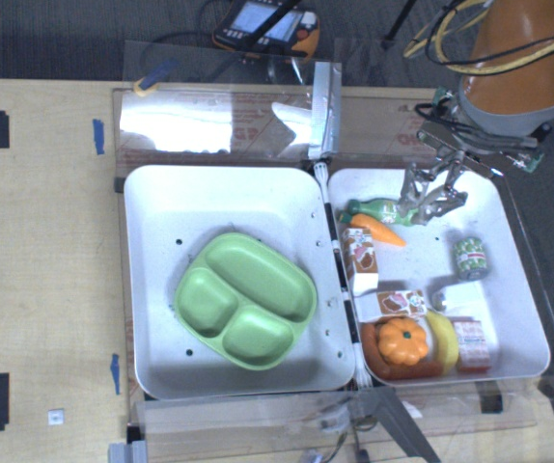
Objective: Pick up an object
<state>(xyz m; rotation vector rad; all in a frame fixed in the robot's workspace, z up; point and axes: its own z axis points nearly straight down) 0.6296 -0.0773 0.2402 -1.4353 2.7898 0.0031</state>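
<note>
Two shallow white plastic bins (pixel 161 201) are seen side by side. The metal pincer (pixel 434 199) is spread at the right bin's twelve o'clock, beside a green plastic bottle (pixel 378 209) and an orange plastic carrot (pixel 378 230).

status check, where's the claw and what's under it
Claw over the right bin's far end, beside green bottle. Nothing seen between its fingers. Carrot lies against the bottle; can stands apart.

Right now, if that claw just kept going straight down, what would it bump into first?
Probably the green bottle lying at the back of the right bin; the gripper hangs just over its end. Height is hard to judge, so it might meet bare bin floor beside it.
</note>
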